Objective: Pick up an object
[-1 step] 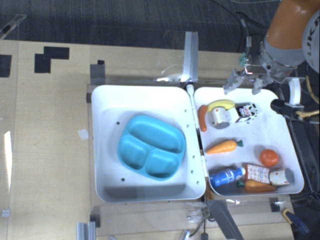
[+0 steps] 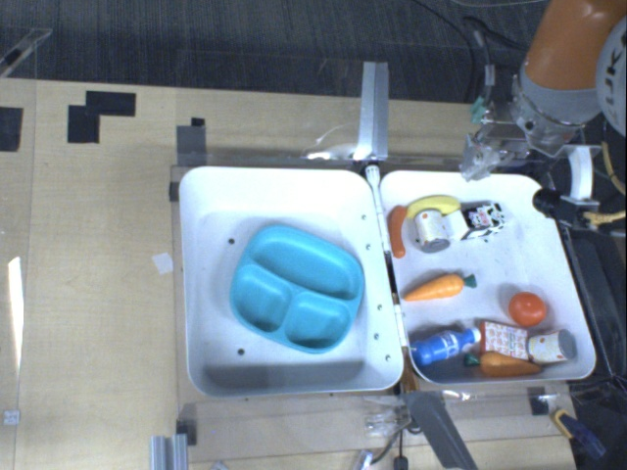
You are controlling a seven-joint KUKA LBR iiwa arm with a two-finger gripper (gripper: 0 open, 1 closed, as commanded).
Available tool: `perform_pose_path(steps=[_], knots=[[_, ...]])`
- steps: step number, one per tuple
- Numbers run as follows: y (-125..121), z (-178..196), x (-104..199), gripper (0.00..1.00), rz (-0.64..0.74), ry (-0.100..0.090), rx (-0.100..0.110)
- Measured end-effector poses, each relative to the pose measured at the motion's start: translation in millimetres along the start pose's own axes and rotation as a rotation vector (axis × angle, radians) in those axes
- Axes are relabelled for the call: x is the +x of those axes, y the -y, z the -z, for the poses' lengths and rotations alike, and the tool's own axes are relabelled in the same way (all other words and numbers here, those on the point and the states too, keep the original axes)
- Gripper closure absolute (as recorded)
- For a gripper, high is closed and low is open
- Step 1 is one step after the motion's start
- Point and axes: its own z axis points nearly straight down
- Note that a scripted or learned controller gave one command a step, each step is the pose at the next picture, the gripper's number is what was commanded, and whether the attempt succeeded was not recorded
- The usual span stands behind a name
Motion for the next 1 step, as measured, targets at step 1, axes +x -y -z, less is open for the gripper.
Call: perform_pose_path(steps=[1], knots=[[-11.2,118.0,19.3,1.0,-0.098,0.001,0.0]])
